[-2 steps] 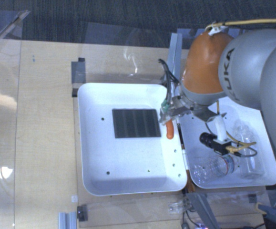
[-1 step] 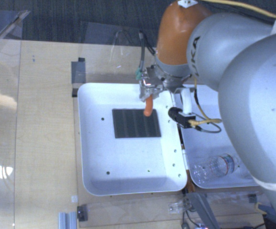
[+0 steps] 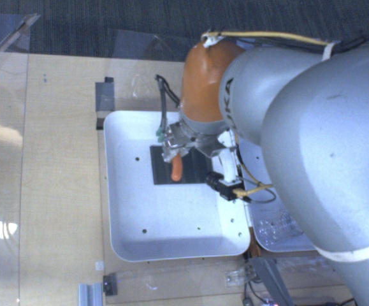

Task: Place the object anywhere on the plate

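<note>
Overhead slanted view of the bench. The arm (image 3: 299, 107) enters from the right, its orange band (image 3: 203, 81) above the wrist, and reaches over the left bin (image 3: 127, 228). The gripper (image 3: 173, 150) hangs over a dark rectangular plate (image 3: 162, 171) lying flat on the bin floor, toward the bin's far right part. The object (image 3: 176, 167) is a small, elongated orange piece with rounded ends, carrot-like in shape, standing roughly upright in the view. Its upper end meets the gripper's tip, and its lower end lies over the plate. Whether the gripper is spread or pinching the object cannot be told. The right bin (image 3: 273, 231) shows partly beneath the arm.
</note>
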You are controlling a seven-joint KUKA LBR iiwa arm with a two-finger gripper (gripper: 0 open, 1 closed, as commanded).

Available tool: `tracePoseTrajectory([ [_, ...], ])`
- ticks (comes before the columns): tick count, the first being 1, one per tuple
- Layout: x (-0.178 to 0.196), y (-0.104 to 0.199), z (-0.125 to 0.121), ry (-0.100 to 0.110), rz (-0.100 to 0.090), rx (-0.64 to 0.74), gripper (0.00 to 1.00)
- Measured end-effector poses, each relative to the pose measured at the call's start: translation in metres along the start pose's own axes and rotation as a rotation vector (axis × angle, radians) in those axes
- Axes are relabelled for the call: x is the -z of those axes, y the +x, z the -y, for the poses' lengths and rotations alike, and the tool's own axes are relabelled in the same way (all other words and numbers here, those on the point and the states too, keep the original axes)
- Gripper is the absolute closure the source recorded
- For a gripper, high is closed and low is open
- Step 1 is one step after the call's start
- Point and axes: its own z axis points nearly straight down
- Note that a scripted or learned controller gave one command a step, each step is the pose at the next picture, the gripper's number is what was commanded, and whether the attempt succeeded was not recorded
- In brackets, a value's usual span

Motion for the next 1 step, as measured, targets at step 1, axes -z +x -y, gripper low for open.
tracePoseTrajectory([
  [1,-0.0082,-0.0605,-0.0498,-0.002,0.001,0.139,1.0],
])
